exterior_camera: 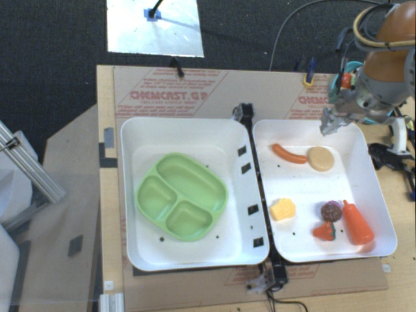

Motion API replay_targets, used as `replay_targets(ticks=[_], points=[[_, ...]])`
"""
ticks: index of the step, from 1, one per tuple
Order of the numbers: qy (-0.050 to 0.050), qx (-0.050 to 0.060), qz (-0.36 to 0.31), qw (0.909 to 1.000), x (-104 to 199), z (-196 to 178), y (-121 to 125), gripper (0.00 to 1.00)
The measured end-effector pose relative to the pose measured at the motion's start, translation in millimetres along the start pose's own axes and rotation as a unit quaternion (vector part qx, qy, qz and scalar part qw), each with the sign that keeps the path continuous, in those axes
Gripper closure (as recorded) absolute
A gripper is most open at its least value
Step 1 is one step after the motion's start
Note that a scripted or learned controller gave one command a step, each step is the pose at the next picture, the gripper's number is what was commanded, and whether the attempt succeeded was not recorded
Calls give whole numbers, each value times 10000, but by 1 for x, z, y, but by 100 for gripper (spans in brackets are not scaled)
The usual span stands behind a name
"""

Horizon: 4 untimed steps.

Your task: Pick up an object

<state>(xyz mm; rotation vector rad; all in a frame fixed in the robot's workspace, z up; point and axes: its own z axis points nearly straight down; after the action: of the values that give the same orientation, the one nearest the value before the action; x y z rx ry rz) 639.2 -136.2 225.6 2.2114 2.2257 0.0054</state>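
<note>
Inside the right bin (374,174) lie 5 toy foods (289,154); end effector (330,123) state unclear.

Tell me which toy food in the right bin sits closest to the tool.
The round tan cookie, just below the tool at the bin's far edge; the sausage lies beside it, slightly farther.
</note>
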Motion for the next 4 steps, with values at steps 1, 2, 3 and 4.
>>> replay_targets(ticks=[1, 2, 3, 4], points=[[-27, -50, 30, 10000, -36, -127, 2, 100], [-23, -57, 0, 10000, -31, -242, 7, 100], [-19, -17, -17, 10000, -31, -246, 7, 100], [12, 26, -4, 10000, 12, -250, -76, 100]])
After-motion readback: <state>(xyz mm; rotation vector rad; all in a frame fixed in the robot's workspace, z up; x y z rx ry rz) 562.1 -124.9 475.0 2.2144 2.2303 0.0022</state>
